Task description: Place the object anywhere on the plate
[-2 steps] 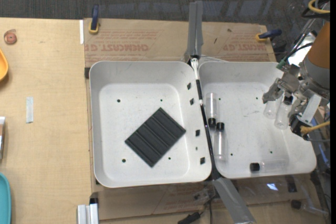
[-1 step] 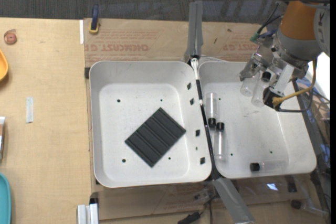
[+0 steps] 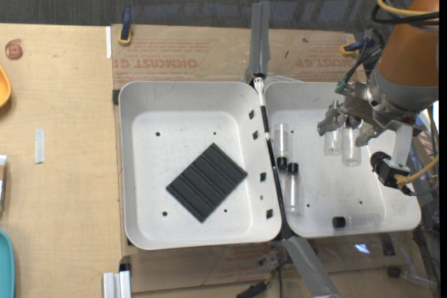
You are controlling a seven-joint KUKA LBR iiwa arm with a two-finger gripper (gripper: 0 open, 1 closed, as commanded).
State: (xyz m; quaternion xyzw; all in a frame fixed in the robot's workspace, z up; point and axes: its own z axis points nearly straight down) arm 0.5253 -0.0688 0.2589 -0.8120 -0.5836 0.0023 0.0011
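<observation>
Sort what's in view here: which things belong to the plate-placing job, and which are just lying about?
Job:
- dark ridged plate in the left bin
- clear tube with black cap in the right bin
- pincer above the right bin

Lying about:
- second clear tube, small black cap
- cardboard sheet, blue and yellow clamp

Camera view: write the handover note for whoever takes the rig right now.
Gripper: above the right bin; its clear fingers are too hard to read to say open or shut, and nothing visibly sits between them.
Plate: dark ribbed slab lying flat in the left bin, nothing on it.
Object: a clear tube lies along the right bin's left wall, a second tube just below it.
Done: nothing placed.
Left: grasp a tube, carry it across, set it on the plate.
</observation>
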